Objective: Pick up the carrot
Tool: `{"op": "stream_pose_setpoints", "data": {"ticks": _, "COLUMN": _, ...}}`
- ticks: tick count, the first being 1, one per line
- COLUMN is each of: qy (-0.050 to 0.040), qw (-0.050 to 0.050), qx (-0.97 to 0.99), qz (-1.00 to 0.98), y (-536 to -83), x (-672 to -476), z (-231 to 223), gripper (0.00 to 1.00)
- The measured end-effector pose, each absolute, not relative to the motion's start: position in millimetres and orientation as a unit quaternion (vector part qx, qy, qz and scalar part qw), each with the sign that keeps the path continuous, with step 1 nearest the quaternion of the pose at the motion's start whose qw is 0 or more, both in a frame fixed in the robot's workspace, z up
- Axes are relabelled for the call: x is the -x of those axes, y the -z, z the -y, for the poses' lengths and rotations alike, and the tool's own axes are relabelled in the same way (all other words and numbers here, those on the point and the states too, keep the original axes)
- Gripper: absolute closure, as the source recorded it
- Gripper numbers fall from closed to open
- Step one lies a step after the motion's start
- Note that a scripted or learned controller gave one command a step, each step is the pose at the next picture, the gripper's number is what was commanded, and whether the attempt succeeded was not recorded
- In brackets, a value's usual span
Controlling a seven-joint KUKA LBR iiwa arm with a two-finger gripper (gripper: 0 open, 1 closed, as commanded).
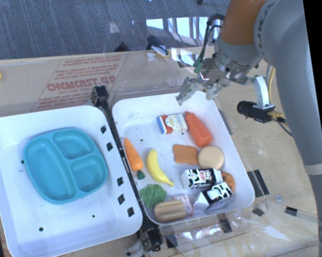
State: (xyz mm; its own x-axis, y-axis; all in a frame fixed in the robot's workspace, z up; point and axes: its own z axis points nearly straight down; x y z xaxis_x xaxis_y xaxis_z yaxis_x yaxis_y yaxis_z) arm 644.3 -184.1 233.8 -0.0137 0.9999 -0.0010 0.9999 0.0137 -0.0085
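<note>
Carrot (132, 153) against the right bin's (230, 144) 9 o'clock wall, banana (158, 167) just beside; gripper (194, 92) at 12 o'clock rim, spread and empty; probable fault: finger fouling wall or nudging banana.

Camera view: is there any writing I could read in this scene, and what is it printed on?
"CHEMCAST GP", red print on the brown protective sheet behind the white bins; the smaller red lines around it are too blurred to read.
Small carton in the right bin: coloured label, too small to read.
Two black-and-white cartons: markings unreadable.
</note>
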Motion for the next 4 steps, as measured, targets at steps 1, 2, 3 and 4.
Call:
{"op": "stream_pose_setpoints", "data": {"ticks": 1, "qy": -0.0056, "qw": 0.007, "qx": 0.693, "qz": 0.721, "y": -121, "x": -612.3, "z": 121, "gripper": 0.00}}
{"op": "stream_pose_setpoints", "data": {"ticks": 2, "qy": -0.0011, "qw": -0.007, "qx": 0.581, "qz": 0.814, "y": -97, "x": -571.2, "z": 105, "gripper": 0.00}}
{"op": "stream_pose_setpoints", "data": {"ticks": 3, "qy": -0.0055, "qw": 0.015, "qx": 0.572, "qz": 0.820, "y": -92, "x": -623.2, "z": 130, "gripper": 0.00}}
{"op": "stream_pose_setpoints", "data": {"ticks": 4, "qy": -0.0005, "qw": -0.002, "qx": 0.590, "qz": 0.808, "y": -165, "x": -659.1, "z": 106, "gripper": 0.00}}
